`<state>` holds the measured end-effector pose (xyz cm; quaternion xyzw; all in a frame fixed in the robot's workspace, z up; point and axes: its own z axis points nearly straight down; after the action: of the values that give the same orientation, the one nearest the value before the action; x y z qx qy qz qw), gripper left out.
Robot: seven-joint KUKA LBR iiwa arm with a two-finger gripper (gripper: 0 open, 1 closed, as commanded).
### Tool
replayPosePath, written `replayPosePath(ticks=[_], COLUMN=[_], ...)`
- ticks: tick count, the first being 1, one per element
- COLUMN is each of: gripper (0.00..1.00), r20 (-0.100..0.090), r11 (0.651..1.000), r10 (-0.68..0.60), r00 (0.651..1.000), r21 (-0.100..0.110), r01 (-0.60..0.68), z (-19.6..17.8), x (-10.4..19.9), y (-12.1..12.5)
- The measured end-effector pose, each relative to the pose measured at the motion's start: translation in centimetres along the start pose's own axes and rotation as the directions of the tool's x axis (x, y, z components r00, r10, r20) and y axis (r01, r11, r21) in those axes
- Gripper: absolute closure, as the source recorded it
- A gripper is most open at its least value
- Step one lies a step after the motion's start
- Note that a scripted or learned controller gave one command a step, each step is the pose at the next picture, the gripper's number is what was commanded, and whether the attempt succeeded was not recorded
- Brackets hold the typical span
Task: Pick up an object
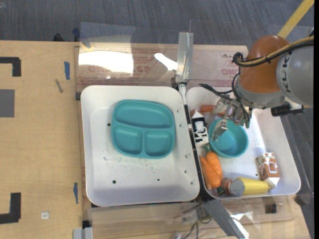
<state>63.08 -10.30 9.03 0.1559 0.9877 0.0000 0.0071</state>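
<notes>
My gripper (233, 125) hangs over the far rim of a teal bowl (230, 142) in the right bin (288, 156). Its fingers stand open, one fingertip (222, 128) dipping just inside the bowl's left side, with nothing between them. Beside the bowl lie an orange carrot (213, 169), a yellow bottle with a grey cap (250, 186), an orange-and-white packet (267, 166) and a black-and-white item (199, 130). A small red-orange piece (207, 108) lies at the bin's back, just left of the gripper.
The left bin (94, 168) holds a teal divided plate (143, 128). A narrow ridge (189, 133) separates the two bins. The grey arm with its orange band (264, 63) fills the upper right above the right bin.
</notes>
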Motion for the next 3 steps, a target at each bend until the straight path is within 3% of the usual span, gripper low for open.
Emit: replayPosePath(ticks=[1,2,3], gripper=[0.0,0.0,0.0], r20=[-0.003,0.002,0.002], r11=[0.999,0.884,0.855], r10=[0.053,0.468,0.519], r00=[0.999,0.884,0.855], r21=[0.001,0.005,0.001], r01=[-0.053,-0.468,-0.519], z=[-0.1,-0.1,-0.2], x=[4.9,2.8,7.3], y=[-2.7,-1.7,-3.5])
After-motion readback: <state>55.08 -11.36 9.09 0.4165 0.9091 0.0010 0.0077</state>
